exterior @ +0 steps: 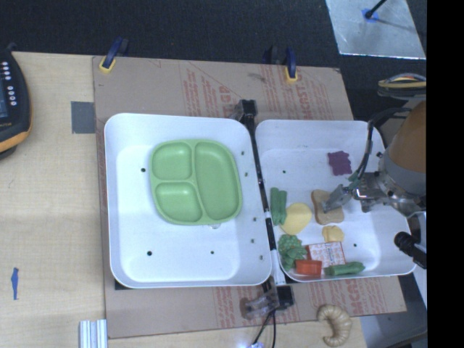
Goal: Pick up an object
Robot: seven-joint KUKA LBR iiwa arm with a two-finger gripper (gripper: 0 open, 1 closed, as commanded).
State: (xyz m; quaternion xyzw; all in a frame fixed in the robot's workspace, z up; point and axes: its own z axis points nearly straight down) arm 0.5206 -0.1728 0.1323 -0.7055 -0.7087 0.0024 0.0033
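Where the right bin (319, 133) crowds its lot toward the near edge, the gripper (335, 200) sits low over a tan bread-like piece (323, 203), fingers parted around its far end, nothing lifted. Piece: mid-bin, beside the yellow lemon-shaped item (296, 217); long axis running roughly from the far edge to the near edge, slightly slanted. Risk: a grip on one end may let it pivot or slip out; the fingers could also nudge the small yellow chunk (333, 233) just beside it.

Lab bench: clamped cardboard (217, 85), teach pendant (11, 100)
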